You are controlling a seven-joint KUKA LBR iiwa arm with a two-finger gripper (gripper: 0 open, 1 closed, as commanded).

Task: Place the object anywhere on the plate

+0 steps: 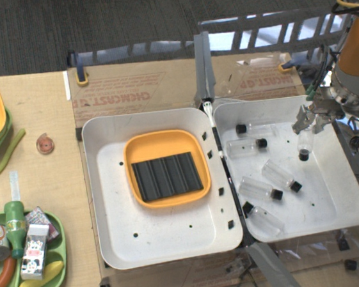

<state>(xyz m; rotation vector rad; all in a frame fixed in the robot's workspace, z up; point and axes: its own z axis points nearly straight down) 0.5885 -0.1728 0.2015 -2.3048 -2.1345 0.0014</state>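
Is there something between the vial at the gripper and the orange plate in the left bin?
Yes. The raised rims where the two bins meet lie between the vial at the gripper and the orange plate. A dark ridged pad covers much of the plate.

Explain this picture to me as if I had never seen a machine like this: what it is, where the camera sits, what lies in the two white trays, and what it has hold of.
There is one camera, fixed above a bench and looking down at a slant. The machine is a robot arm reaching in from the right, grey with an orange band. Its hand hangs over the right white bin, and a clear vial with a black cap hangs from the hand, cap end down, so it looks held. More clear vials lie scattered in that bin. The left white bin holds an orange plate with a dark ribbed mat on it; the vial is meant to end up there. Off to the left sit toy foods on a green tray.
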